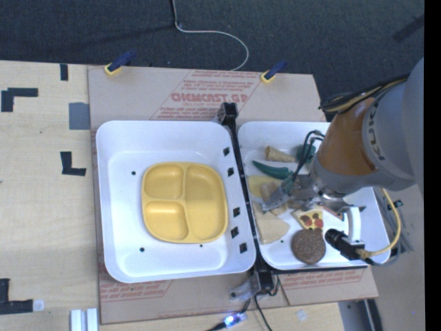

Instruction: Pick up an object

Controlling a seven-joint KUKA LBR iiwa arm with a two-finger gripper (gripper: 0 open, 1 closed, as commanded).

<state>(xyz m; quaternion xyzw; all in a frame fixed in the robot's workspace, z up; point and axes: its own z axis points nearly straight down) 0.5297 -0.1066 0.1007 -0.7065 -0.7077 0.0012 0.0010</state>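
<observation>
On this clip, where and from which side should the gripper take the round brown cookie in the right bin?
Probably from straight above, fingers across the round brown cookie's opposite edges. It lies flat near the right bin's front wall, so a sideways approach looks cramped.

- You've got the gripper (281, 197) low in the right bin (365, 257), among food toys.
- Brown round patty (308, 246) near the front wall.
- Yellow divided plate (185, 202) in the left bin (117, 185).
</observation>
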